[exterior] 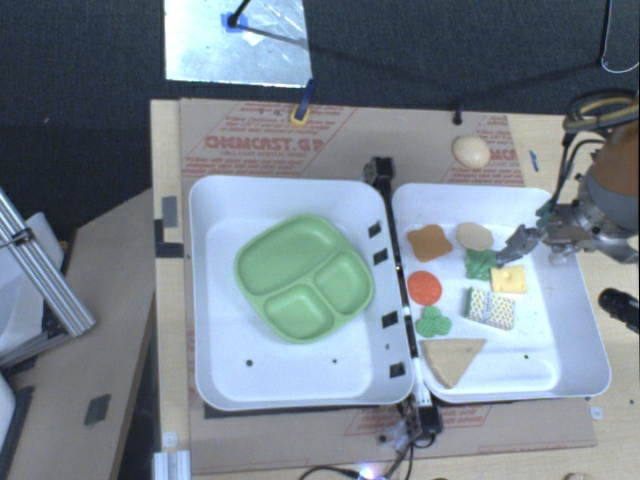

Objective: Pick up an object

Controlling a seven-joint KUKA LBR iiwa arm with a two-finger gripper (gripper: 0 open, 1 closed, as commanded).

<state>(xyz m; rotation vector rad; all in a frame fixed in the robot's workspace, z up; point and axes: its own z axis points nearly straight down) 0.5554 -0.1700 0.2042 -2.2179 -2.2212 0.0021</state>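
Yellow cheese block (509, 280) is the landmark, sitting in the right bin (572, 313). The hand (516, 245) hovers just above-left of it, dark fingers angled down toward the gap between the cheese and the green leafy piece (481, 264). Can't tell whether the hand is spread or pressed together, too small and dark; nothing visibly pinched.

Other items relative to the cheese:
- patterned checkered block (491, 308) just below, nearly touching
- tan bun (475, 235) up-left
- brown toast-shaped piece (429, 242) further left
- red-orange disc (425, 288) left
- small green broccoli-like piece (433, 321) lower left
- tan wedge (452, 359) well below

Green divided plate (304, 278) sits far left in the other bin (215, 268). An egg (471, 151) rests on the tabletop (420, 133) above, outside the bins.

Likely step: lining up and descending on the cheese or the leafy piece. To do it well, commit to one target and centre over it, since the tips sit between two things and could clip both. Cheese looks the better pick with its flat sides, but the checkered block crowds its lower edge, so close across the free left-right sides. Descend straight and lift only once the grip is confirmed.
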